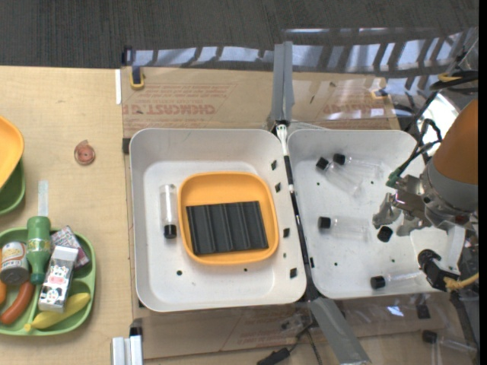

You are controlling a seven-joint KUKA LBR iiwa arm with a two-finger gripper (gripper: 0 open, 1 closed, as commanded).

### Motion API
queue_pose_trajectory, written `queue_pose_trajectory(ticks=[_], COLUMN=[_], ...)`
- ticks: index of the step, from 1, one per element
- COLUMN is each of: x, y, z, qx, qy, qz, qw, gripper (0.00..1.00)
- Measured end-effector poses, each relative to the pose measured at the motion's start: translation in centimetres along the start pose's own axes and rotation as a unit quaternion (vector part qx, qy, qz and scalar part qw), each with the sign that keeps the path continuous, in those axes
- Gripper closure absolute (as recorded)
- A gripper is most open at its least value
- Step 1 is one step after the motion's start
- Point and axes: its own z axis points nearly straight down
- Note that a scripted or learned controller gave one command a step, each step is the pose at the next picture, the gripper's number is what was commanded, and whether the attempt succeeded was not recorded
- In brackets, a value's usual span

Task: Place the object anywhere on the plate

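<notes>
An orange plate (226,181) lies in the left bin (152,280) and bears a dark ridged slab (228,228). A clear vial with a black cap (167,211) lies on the bin floor just left of the plate. Several more clear vials with black caps are scattered over the right bin (335,276): two near the back (335,160), one in the middle (326,222), one at the front (378,281). My gripper (388,220) hangs low over the right side of the right bin, with a black cap (384,234) directly at its tip. Whether that vial is held is unclear.
On the wooden table to the left stand a green tray of toy food (46,280), an orange bowl (7,158) and a small pink piece (84,153). Cardboard (198,101) lies behind the bins. The arm's cables (445,276) hang at the right bin's edge.
</notes>
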Motion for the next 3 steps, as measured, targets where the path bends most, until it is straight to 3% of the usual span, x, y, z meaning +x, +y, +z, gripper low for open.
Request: queue_pose_trajectory(ticks=[1,2,3], x=[-1.8,0.4,-1.8], y=[5.9,15.3,20.2], z=[-2.1,-4.7,-6.6], qx=[0.0,0.0,-0.001], qy=[0.0,0.0,0.0], qz=[-0.059,-0.044,-0.039], qw=[0.9983,0.999,0.9993], gripper=[1.0,1.0,1.0])
